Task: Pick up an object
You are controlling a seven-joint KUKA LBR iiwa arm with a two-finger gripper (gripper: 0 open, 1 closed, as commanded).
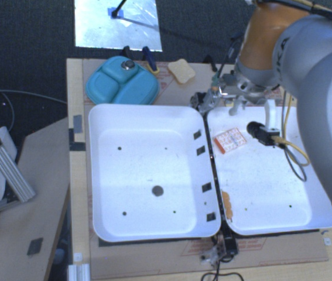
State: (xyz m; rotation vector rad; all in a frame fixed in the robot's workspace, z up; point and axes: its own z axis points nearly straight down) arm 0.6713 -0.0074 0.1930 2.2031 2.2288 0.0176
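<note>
Below the gripper (253,113): patterned card (230,140) flat on the right bin (271,215) floor.

Nearest the camera, a small brown piece (226,205) lies against the divider, well short of the tool. Card sits just under and left of the gripper, apart from it. Whether the tool is open or closed, cannot tell; arm hides it. Judgement: centre over the card, descend square, catch an edge, since flat stock slips. Beyond: blue tray (122,82), sponge (181,70).
</note>
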